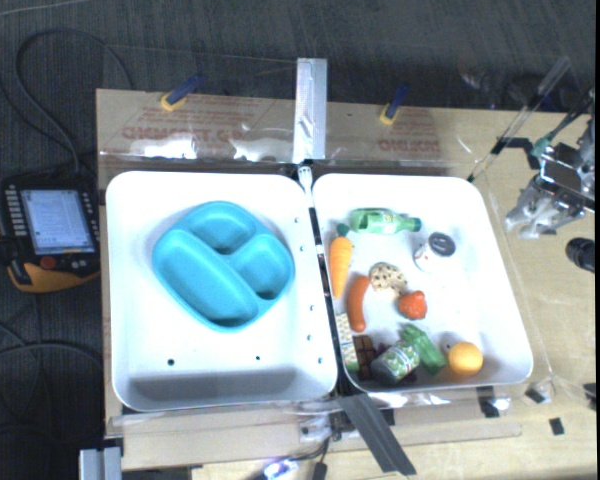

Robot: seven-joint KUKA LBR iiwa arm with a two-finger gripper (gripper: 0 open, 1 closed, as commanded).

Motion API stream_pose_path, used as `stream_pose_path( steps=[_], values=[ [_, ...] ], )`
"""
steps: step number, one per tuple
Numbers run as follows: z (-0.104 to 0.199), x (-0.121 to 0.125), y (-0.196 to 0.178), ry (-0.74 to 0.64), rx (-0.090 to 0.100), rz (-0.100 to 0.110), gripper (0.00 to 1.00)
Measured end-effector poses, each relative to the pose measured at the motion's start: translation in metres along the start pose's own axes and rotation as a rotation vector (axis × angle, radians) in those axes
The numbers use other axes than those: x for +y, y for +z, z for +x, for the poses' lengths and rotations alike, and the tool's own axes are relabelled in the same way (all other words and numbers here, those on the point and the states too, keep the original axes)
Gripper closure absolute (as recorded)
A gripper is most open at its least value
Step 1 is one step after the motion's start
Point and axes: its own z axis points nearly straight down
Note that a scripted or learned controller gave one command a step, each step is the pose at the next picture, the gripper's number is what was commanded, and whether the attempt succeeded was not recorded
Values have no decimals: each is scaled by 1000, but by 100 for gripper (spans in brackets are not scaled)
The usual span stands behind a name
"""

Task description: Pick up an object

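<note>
The pincer [552, 208] is seen at the far right of the worktop [540, 128], outside the right bin [500, 268] and well apart from everything in it. Whether it is wide or narrow cannot be told, since the metal parts there are blurred against the worktop. Nothing is seen held in it.

All pickable things lie in the right bin. The orange carrot [340, 260] is taken as landmark, lying along the bin's left wall. Just beyond it, toward the bin's far wall, a green bottle [380, 222] lies on its side. Just to the near side of the carrot a red-orange sausage [357, 301] lies, and beside that a speckled cookie [385, 277] and a small red tomato [412, 305]. Farther right of the carrot a small round grey-and-white piece [436, 245] sits alone. At the near end, a dark chocolate bar [362, 353], a green can [402, 360] and an orange fruit [464, 358] are crowded together. The left bin [130, 298] carries a blue divided tray [223, 263].

The step in hand is judged to be the approach, with no target yet reached. A clean pick would best be made on a thing standing free, such as the round grey-and-white piece or the bottle, with the descent centred on it. The crowded near end and the carrot against the wall are better avoided, since neighbours or the bin wall could be struck.
</note>
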Motion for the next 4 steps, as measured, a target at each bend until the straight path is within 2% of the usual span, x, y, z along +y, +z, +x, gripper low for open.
stream_pose_path(
  steps=[1, 2, 3, 4],
  values=[
    [40, -72, 31, -101, 1, 2, 100],
    [64, -103, 8, -335, 1, -2, 100],
    [42, -20, 12, -628, 1, -3, 100],
    [90, -11, 71, -737, 3, 0, 100]
  ],
)
